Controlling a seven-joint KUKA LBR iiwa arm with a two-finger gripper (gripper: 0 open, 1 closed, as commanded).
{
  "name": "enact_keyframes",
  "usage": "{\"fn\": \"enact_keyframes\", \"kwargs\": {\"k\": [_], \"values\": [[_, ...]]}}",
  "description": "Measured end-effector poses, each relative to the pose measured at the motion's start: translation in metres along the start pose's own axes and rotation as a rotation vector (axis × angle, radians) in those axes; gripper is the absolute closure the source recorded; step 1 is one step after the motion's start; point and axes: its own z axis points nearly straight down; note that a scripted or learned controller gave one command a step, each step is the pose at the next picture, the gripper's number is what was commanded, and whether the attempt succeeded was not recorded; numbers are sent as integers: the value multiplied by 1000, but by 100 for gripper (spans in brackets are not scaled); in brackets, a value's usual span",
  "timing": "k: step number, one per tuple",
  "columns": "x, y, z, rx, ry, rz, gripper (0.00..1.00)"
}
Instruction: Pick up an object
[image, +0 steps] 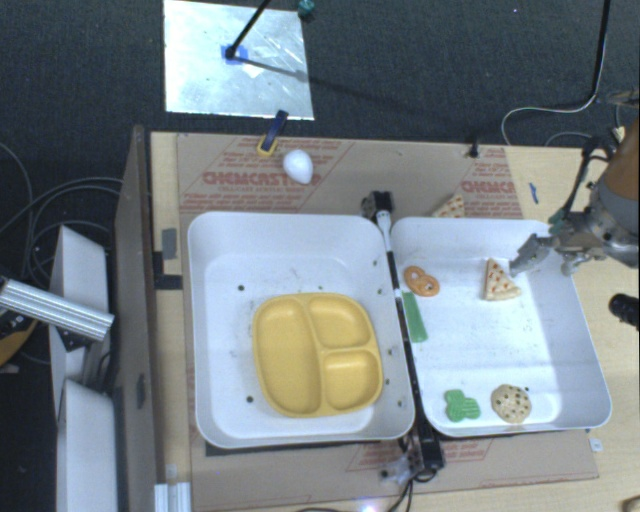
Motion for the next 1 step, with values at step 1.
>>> {"fn": "enact_keyframes", "kwargs": {"k": [1], "values": [[58,10,43,3,4,-6,0]]}}
